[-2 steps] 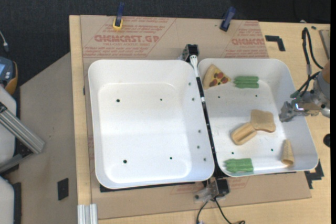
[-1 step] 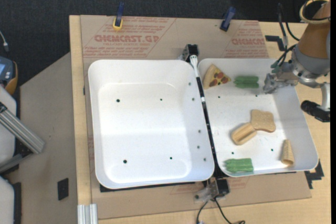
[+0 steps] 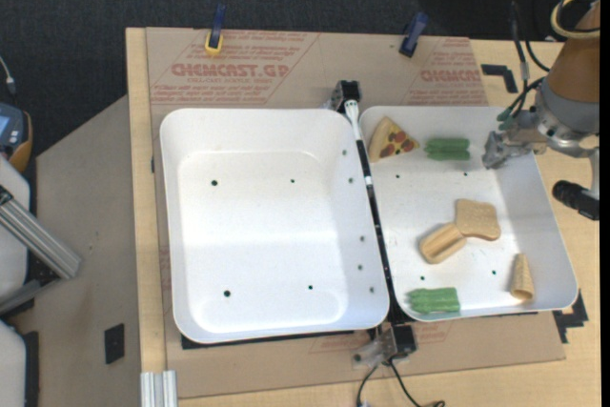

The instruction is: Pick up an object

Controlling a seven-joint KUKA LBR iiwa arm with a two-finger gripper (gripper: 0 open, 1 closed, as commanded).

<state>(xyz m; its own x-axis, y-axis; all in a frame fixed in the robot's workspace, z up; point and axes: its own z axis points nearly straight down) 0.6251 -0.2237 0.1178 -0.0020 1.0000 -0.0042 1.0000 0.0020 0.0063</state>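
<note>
**Over the far right corner of the right bin**

My jaws (image 3: 498, 151) hang low at the far right corner of the right bin (image 3: 539, 205), just inside its rim, and from this slant I cannot tell how far apart they stand or whether anything sits in them. My wrist, with its orange band, rises up and to the right of them.

Nearest to me lies a green piece (image 3: 446, 148), just to my left along the far wall. Beyond it, in the far left corner, rests a pizza slice (image 3: 391, 139). Toward the middle of the bin a tan bread slice (image 3: 477, 219) touches a tan roll (image 3: 442, 243). At the near right wall lies a small cone-shaped piece (image 3: 521, 276), and at the near left corner a second green piece (image 3: 435, 301) sits on the rim.

The left bin (image 3: 191, 138) lies alongside on the surface (image 3: 143, 205).
</note>
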